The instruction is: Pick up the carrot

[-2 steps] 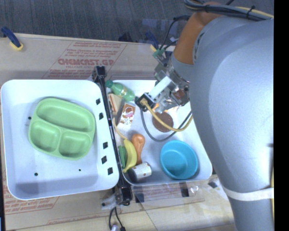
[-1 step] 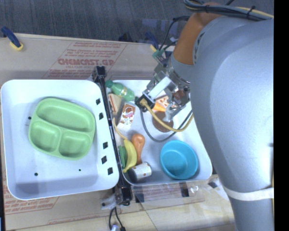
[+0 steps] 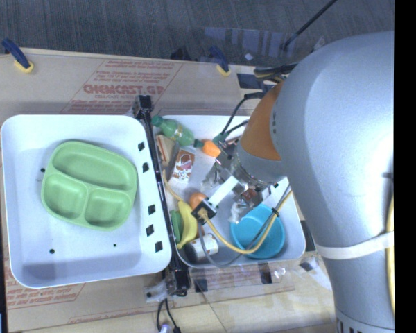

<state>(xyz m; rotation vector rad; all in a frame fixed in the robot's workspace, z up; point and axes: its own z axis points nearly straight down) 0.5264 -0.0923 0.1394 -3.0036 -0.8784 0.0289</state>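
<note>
The carrot (image 3: 210,146), as I take the small orange piece to be, lies near the top of the right bin (image 3: 298,245), between a green bottle (image 3: 170,130) and the arm. The pincer (image 3: 239,187) hangs low just below it, seemingly lined up for the grasp; the wrist hides it, so I cannot tell whether it is open or holding anything

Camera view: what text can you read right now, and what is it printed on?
"CHEMCAST GP": red print on the cardboard sheet behind the left bin.
Smaller red lines around it: too blurred to read.
Label on the packet in the right bin: too small to read.
</note>
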